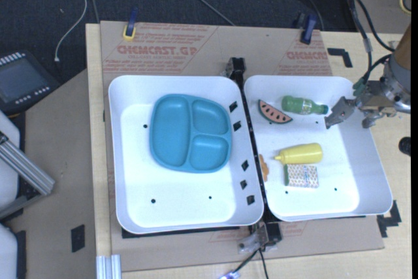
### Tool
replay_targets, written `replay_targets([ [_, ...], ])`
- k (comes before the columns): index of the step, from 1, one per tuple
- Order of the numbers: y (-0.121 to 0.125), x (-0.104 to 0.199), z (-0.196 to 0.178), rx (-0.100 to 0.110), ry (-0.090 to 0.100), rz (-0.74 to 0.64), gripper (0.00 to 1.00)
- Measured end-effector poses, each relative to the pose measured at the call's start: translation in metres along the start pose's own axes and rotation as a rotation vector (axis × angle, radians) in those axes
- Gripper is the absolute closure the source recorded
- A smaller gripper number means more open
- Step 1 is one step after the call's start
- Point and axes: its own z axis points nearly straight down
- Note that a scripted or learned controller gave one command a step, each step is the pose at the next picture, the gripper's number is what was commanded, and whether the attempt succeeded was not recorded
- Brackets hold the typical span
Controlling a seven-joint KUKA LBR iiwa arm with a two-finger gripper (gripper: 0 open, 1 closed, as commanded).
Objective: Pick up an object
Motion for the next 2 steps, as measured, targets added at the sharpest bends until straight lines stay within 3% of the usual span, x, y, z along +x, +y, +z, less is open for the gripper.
replay_targets([
  [1, 0.002, 0.000, -0.007, -0.013, -0.003, -0.004, 0.00],
  [2, 0.002, -0.006, 0.054, -0.007, -0.001, -0.002, 0.00],
])
